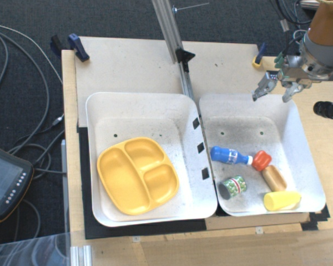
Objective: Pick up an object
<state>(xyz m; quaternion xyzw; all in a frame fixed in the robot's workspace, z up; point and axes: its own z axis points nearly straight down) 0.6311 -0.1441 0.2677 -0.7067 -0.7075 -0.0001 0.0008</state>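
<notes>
My gripper [275,95] hangs above the far rim of the right bin [299,143], open, with nothing between its fingers. Well below it on the bin floor lie a blue bottle [229,155] with a white neck, a red cap-like piece [261,160], a brown cylinder [273,177], a yellow block [282,200] and a small green-patterned can [233,186]. All of these sit in the near half of the right bin, apart from the gripper.
The left bin [100,115] holds a yellow divided plate [137,174]. A metal post [167,21] rises from between the bins at the back. Blue clamps [77,46] grip the bench's far corners. Cables lie on the floor at left.
</notes>
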